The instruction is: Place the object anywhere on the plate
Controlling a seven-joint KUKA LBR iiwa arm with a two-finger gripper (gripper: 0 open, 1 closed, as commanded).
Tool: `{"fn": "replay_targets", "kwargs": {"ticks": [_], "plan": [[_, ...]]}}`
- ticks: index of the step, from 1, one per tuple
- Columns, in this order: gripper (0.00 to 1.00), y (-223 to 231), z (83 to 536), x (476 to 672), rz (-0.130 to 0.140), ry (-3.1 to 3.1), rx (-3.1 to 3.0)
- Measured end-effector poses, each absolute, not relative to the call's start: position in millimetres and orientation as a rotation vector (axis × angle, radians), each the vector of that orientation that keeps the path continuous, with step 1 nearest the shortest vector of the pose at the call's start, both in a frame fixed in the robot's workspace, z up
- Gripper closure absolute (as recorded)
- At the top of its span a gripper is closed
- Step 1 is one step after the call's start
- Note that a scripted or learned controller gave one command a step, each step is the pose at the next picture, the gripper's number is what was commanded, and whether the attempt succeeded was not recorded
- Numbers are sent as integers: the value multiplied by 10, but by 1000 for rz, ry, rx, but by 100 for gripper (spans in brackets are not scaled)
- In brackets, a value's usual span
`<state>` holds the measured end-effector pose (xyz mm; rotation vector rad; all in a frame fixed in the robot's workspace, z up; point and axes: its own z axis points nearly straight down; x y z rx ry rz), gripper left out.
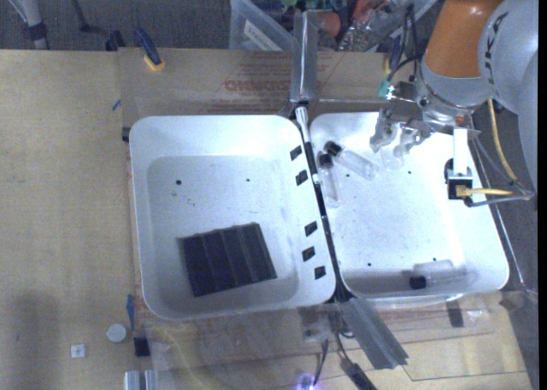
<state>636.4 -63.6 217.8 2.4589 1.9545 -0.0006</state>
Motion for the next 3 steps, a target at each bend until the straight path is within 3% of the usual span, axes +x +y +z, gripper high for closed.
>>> {"fn": "replay_targets", "kwargs": {"ticks": [1,2,3], "plan": [[100,42,4357,6468,0,2052,2377],[100,-455,4359,6672,4,2501,1890],[100,-590,4359,5935,-1,2752,1519]]}}
